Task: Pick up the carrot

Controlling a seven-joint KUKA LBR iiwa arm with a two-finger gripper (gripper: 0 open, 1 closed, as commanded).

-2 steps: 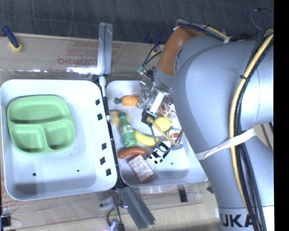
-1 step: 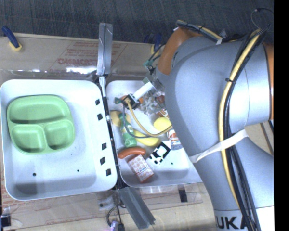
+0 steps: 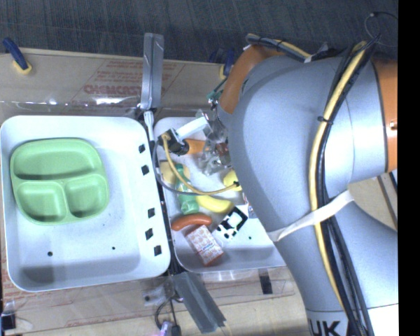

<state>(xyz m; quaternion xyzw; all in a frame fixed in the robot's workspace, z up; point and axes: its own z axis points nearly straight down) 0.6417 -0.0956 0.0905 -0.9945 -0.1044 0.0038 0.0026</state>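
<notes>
Bins [image 3: 70, 271] number two; one green tray [image 3: 58, 179].

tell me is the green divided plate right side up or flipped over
Right side up: the green plate lies flat in the left bin, its three hollow compartments facing the camera.

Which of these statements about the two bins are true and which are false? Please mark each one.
1. A green divided tray lies in the left bin. True.
2. The banana lies on the green tray. False: it lies in the right bin, among other items.
3. The arm covers part of the right bin. True.
4. The green tray holds a sausage. False: its compartments hold nothing; the reddish sausage-like item is in the right bin.
5. A small red-and-white packet lies near the front of the right bin. True.
</notes>
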